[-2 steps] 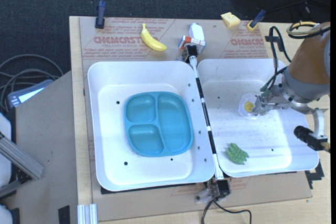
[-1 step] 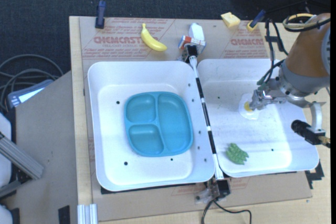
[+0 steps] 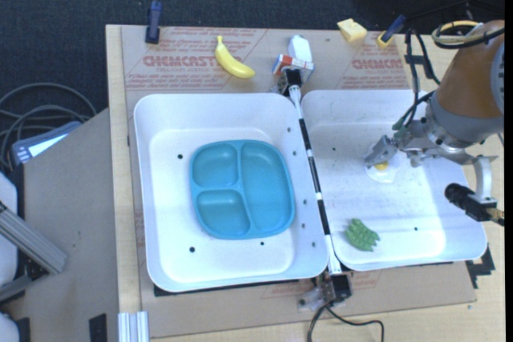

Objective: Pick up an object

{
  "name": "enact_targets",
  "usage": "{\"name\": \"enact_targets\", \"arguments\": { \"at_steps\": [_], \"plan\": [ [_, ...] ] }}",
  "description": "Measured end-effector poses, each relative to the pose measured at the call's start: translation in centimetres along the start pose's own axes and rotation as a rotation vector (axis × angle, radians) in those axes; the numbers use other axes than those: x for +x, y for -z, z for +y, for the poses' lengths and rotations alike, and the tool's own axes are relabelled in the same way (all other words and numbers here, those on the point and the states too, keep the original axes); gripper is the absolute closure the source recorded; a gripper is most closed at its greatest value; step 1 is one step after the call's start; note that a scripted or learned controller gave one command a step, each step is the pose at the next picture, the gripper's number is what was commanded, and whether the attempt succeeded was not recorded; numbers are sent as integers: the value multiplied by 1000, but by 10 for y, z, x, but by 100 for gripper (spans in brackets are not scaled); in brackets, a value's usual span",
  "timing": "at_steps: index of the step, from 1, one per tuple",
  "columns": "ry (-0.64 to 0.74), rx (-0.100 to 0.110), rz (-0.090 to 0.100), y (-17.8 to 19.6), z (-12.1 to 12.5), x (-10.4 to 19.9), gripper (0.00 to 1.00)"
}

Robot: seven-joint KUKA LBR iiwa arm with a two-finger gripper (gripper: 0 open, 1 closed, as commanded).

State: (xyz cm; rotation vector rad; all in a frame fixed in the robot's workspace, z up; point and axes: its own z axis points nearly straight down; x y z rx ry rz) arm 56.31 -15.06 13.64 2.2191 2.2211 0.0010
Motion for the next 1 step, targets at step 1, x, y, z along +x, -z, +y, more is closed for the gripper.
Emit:
{"name": "enact_targets", "arguments": {
  "at_steps": [1],
  "plan": [
    [1,-1,0,2,55,10,0]
  ]
}}
